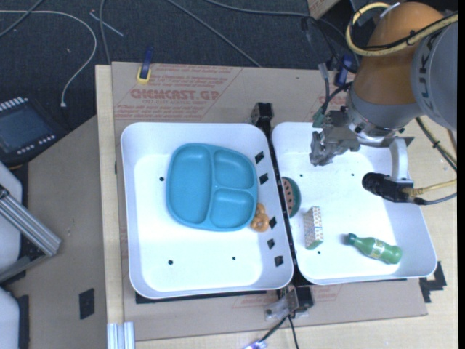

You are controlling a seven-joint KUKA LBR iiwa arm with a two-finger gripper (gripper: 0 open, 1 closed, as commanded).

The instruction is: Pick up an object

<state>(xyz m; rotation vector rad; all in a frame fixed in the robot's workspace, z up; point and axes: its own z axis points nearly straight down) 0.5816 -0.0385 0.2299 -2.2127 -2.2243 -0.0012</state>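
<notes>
My gripper [321, 153] hangs over the upper left part of the right bin [407, 267], with nothing visible between its fingers. Below it in that bin lie a small silvery patterned packet [313, 227] and a green bottle [375, 248] on its side toward the lower right. A round dark green and brown object [292, 196] sits against the bin's left wall. In the left bin [145, 267] rests a blue divided plate [211, 186], and a small orange-brown lump [259, 219] touches its lower right rim.
A black clamp divider [270, 187] runs between the two bins. A black cylindrical fitting with a yellow cable [389, 186] juts in over the right bin's right side. Cables and a cardboard sheet [174, 86] lie behind the bins.
</notes>
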